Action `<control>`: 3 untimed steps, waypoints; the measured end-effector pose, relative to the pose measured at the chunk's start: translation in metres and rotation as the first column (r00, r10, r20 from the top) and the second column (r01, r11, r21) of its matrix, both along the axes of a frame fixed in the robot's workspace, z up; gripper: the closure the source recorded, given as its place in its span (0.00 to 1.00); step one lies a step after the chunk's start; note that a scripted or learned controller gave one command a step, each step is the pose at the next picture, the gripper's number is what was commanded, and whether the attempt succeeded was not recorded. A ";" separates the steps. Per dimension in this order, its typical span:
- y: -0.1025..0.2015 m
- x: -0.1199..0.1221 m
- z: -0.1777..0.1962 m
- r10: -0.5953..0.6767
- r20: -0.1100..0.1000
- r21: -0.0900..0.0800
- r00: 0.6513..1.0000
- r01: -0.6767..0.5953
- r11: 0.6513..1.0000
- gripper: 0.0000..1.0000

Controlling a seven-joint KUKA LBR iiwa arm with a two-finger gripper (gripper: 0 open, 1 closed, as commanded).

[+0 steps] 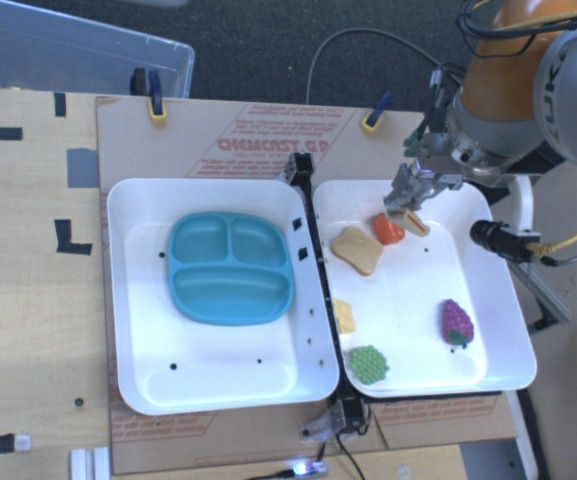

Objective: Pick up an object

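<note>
two shallow white bins are seen side by side on the bench. in the left bin (138, 368) a blue divided plate (230, 268) is laid flat. in the right bin (498, 298) several small toy foods are scattered: a tan bread-like piece (356, 250), a red-orange piece (389, 230), a thin tan sliver (416, 224) just beside it, a small yellow piece (343, 316) near the dividing wall, a green bumpy piece (368, 364) at the near edge, and a purple grape bunch (456, 322) towards the right side.

the gripper (404, 204) is lowered over the far part of the right bin, directly above the red-orange piece and the sliver. whether the jaws are spread or pressed together cannot be told; they are seen from above and are blurred into the wrist. nothing can be confirmed as held.

the step in hand is judged to be the descent onto the red-orange piece. for this to be done well, one target should be chosen, since the sliver is touching or nearly touching it and both could be nudged apart by a finger. the piece should be centred between the tips before closing, and the bin floor should be approached gently, as a rounded toy is easily squeezed out sideways. the bread-like piece nearby should be left undisturbed. a clean vertical lift should be made afterwards, so that a failed pinch is revealed early.
</note>
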State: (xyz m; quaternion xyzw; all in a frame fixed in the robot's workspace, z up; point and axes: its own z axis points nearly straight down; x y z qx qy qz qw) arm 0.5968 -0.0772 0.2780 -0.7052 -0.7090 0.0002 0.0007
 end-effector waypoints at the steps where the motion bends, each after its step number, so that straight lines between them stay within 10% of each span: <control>1: 0.055 -0.014 -0.004 0.001 -0.001 0.000 1.000 -0.001 1.000 1.00; 3: 0.158 -0.028 -0.045 0.000 -0.003 -0.001 1.000 0.000 1.000 1.00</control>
